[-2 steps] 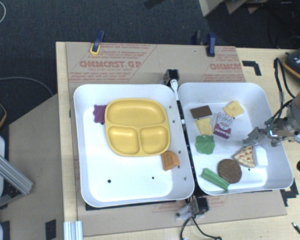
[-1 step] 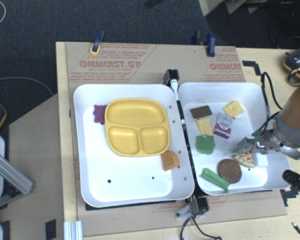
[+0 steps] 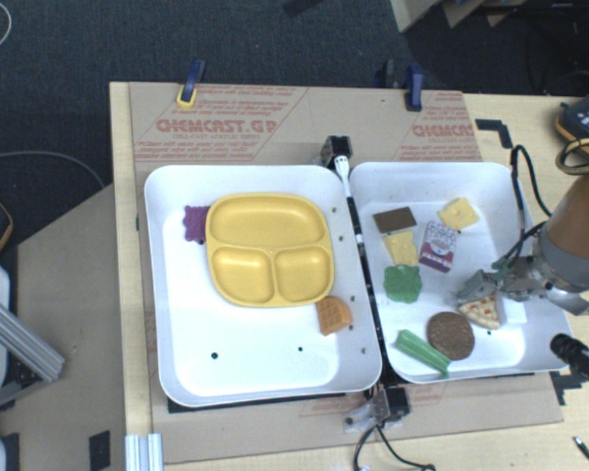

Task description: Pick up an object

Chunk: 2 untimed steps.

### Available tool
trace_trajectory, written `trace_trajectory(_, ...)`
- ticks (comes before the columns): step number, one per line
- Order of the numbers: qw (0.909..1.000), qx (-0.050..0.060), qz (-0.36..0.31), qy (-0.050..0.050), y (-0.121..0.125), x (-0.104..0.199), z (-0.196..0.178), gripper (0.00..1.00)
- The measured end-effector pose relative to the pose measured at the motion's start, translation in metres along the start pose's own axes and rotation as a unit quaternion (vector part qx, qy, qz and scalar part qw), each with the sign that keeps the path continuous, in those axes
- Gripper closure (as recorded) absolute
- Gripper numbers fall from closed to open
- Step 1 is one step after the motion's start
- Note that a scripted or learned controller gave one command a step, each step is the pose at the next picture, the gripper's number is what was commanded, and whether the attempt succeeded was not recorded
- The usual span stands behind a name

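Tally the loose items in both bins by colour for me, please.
Yellow: 3, the divided plate, a cheese wedge, a pale block
Green: 2, a leafy piece, a long pod
Brown: 2, a flat bar, a round patty
Purple: 1
Orange-tan: 1
Pink-white packet: 1
Pizza slice: 1
Total: 11

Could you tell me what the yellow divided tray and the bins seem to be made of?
Yellow divided tray: probably moulded plastic, smooth with a matte sheen and rounded compartment edges. Left bin and right bin: likely thin formed white plastic, glossy, with rounded corners and soft rims.
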<state>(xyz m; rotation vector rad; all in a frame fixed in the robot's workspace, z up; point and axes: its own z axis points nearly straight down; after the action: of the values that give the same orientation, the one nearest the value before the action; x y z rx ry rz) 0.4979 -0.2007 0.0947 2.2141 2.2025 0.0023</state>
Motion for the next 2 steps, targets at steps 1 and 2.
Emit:
trace_trajectory(1, 0.9999, -0.011, 0.001, -0.008, 0.005, -0.005, -0.015, 1.00)
trace_trajectory(2, 1.0000, 0.003, -0.003, 0.004, 0.006, 0.000, -0.077, 1.00)
